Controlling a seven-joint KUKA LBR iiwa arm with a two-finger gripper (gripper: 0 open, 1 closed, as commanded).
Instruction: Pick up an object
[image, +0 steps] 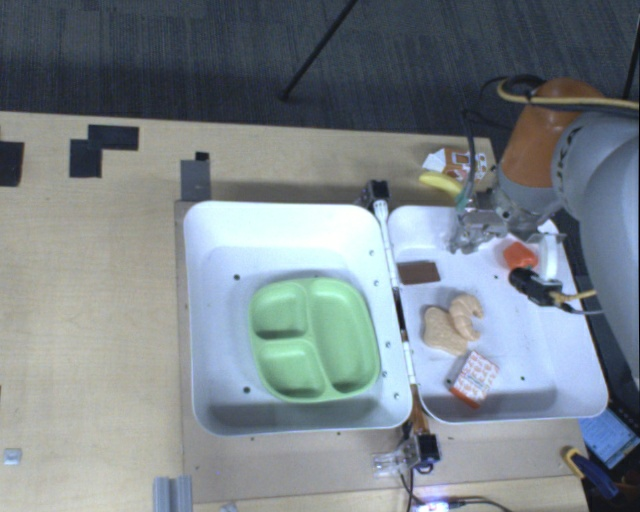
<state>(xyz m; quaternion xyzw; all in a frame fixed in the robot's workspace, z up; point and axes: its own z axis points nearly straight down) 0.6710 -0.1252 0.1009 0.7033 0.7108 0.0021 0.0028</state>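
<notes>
Far end of the right bin (545, 350): gripper (466, 238) sits low over the white floor, near the far-left corner. Whether it is spread or pressed together cannot be told from this angle. Nothing visibly held. Grey arm (600, 190) comes in from the right, orange band (545, 125) above the wrist.

Loose items in the right bin, 4 counted:
- orange thing (520, 255), just right of the gripper, apart from it; shape unclear.
- brown flat rectangle (418, 271), near-left of the gripper, close to the bin's left wall. No marking seen.
- tan lumpy piece (452, 323), mid-bin, nearer than the rectangle; looks like 2 lobes joined.
- small box (473, 377), just near of the tan piece, lying tilted. Red and white print on its top face, orange end; lettering too small to read.

Left bin (215, 300): 1 green plate (315, 335) with 3 compartments, lying flat about the middle.

On the bench (90, 350) beyond the right bin's far rim: yellow item (440, 182) and a white packet (462, 160) with orange-brown print, not legible. Black patches (100, 148) at the bench's far left, no writing on them.
</notes>
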